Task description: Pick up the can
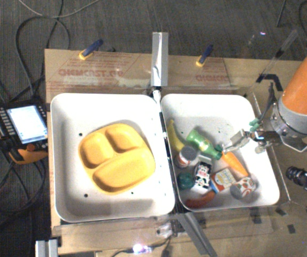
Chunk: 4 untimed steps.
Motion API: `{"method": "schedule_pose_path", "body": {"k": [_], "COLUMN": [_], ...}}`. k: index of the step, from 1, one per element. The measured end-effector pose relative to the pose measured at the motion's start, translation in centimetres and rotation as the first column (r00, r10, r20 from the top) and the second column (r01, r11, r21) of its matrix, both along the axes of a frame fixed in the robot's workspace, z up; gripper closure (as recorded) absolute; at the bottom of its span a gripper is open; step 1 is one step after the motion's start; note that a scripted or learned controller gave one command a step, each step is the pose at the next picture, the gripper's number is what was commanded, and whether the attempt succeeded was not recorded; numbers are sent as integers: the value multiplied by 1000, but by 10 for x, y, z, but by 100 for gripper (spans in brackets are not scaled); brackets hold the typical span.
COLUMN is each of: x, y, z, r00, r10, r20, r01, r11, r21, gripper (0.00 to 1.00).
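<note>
Nearest us lay a red pepper (199, 201), below-left of the claw (238, 140). We saw the arm (298, 103) reaching in from the right, wrist low; its grip we couldn't tell. The can (187, 156) sat left of it, apart.

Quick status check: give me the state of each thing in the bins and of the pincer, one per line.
pincer: over the right bin, beside the carrot, holding nothing visible
can: upright, in the right bin, not picked up
green bottle: lying on its side
banana: lying along the bin's left wall
carrot: lying flat
yellow tray: flat in the left bin
</note>
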State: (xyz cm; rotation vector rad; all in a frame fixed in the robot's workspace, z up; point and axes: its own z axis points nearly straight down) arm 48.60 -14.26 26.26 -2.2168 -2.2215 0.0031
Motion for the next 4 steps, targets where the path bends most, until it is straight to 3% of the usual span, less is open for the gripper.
{"method": "schedule_pose_path", "body": {"k": [1, 2, 3, 4], "x": [69, 53, 30, 29], "y": [76, 27, 37, 37], "z": [-57, -152, -173, -163], "r00": [994, 990, 943, 943], "r10": [-106, -143, -331, -332], "r20": [0, 18, 18, 16], "r01": [106, 143, 331, 332], "r11": [994, 990, 944, 943], "r21": [-1, -1, 2, 2], "gripper": [0, 0, 0, 100]}}
